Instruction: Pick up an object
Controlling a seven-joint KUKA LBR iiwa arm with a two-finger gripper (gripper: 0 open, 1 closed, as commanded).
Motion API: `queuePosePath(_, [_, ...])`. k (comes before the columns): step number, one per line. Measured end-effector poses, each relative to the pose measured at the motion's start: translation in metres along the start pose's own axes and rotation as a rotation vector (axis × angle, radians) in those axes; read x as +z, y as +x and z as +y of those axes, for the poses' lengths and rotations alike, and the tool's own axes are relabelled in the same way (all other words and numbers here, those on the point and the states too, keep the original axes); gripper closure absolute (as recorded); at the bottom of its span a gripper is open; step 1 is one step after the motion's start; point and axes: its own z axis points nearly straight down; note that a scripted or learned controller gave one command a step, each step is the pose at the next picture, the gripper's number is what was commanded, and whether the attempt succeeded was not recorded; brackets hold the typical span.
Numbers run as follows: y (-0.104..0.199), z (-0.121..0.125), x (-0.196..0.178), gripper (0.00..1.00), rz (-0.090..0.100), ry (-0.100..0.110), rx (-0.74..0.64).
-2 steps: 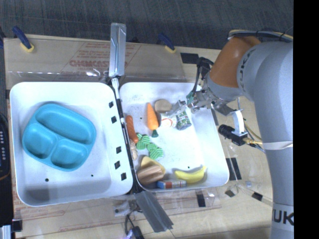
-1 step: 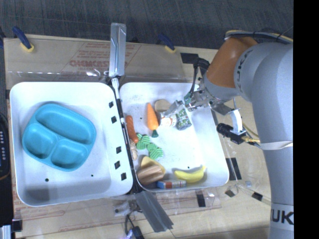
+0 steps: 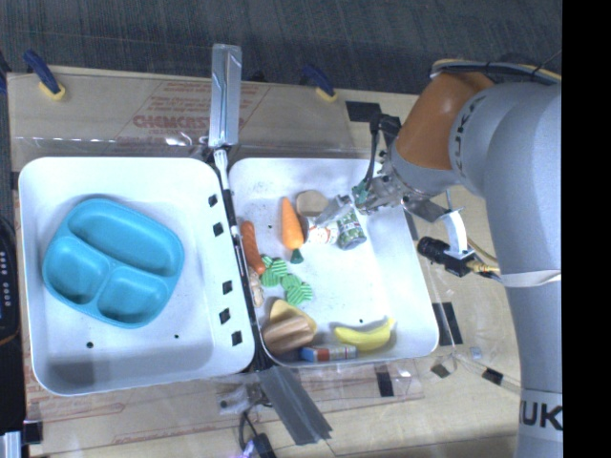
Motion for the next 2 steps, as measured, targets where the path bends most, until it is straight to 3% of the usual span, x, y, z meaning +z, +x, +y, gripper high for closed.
queuePosePath(2, [0.0010,-0.0048,0.0001,0.00,0.001,0.002,-0.060])
